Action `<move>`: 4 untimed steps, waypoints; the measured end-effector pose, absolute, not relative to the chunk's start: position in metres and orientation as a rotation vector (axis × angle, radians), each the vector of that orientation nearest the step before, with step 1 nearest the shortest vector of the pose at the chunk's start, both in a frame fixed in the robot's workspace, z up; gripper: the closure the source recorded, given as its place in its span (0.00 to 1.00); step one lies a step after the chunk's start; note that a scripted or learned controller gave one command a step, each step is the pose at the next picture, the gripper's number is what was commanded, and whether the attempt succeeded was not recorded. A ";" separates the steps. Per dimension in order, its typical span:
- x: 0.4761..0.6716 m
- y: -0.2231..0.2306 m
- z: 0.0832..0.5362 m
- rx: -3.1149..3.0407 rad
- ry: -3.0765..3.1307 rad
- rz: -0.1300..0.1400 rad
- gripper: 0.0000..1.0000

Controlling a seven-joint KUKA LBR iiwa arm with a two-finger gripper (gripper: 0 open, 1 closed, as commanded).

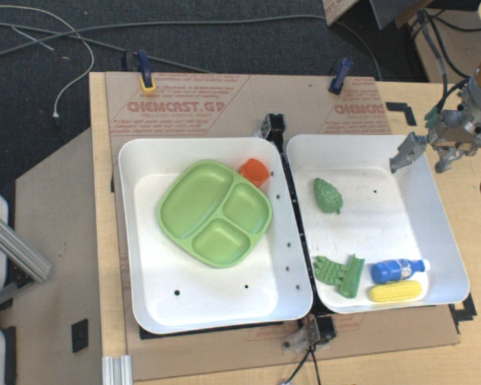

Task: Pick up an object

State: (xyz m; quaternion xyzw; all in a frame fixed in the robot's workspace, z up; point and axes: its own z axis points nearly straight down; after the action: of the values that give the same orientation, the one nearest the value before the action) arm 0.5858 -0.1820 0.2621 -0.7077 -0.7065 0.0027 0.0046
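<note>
Nearest, right bin (pixel 445 239): I see a yellow corn cob (pixel 396 293) lying along its near edge, with a blue bottle (pixel 398 270) just beyond, almost touching it.
Left of those: a green comb-like toy (pixel 341 274) lies flat near the bin's near left corner.
Left bin (pixel 144 295): its near half is bare white floor; a green divided plate (pixel 215 212) sits in the middle, tilted on the diagonal.
Orange piece (pixel 255 171): it rests against the plate's far right edge, partly hidden by the rim.
Farther in the right bin: a green leafy lump (pixel 328 195) lies alone, well apart from the near group.
Claw (pixel 423 156): it hangs over the far right rim of the right bin; I see two fingers spread apart with nothing between them.
Counter (pixel 104 215): brown cardboard under both bins, clamped at the far edge.
</note>
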 end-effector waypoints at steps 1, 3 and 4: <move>0.588 -0.182 0.267 -2.220 -2.221 0.000 0.00; 0.580 -0.184 0.170 -2.218 -2.216 0.005 0.00; 0.576 -0.194 0.118 -2.218 -2.215 0.005 0.00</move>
State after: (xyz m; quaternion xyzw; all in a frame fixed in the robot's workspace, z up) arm 0.5755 -0.1937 0.1176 -0.7075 -0.7067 0.0016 0.0034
